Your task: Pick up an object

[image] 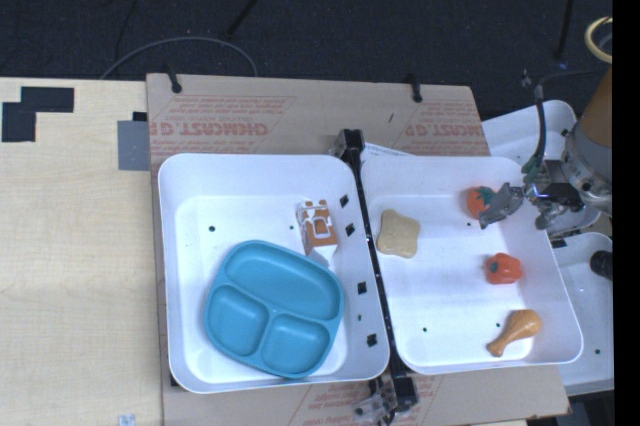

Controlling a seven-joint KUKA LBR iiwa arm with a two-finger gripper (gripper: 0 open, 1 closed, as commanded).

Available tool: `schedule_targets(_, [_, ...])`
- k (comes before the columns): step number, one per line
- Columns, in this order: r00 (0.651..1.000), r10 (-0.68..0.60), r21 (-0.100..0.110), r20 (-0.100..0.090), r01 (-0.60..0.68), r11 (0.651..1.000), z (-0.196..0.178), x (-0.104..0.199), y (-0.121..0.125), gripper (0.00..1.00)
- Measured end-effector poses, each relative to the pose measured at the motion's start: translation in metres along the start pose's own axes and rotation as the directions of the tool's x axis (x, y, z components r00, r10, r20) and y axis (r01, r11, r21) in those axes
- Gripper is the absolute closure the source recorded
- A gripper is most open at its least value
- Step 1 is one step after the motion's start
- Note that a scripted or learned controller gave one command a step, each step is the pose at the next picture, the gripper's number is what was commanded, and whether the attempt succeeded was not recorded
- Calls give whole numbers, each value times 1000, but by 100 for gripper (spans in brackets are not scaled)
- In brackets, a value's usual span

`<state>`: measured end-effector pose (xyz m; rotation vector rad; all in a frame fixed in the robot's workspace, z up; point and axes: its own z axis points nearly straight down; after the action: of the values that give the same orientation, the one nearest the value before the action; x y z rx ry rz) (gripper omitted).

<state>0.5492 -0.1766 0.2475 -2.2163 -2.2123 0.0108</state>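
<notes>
Tray in left bin, drumstick in right bin.

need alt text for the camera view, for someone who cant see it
A grey arm reaches from the right, its claw beside a tomato in the right bin, which also holds a pepper, drumstick and bread. The left bin holds a blue tray and carton.

Left bin and right bin: smooth white plastic. Divided plate: matt blue plastic. Bench: pale wood grain. Underlay: printed brown cardboard.
</notes>
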Motion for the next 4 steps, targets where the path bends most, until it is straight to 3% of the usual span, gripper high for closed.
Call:
schedule_targets(1, [1000, -2, -11, 2, 2, 1000, -5, 0, 2, 0])
schedule_targets(4, [1000, -2, -7, -1, 2, 1000, 132, -4, -5, 0])
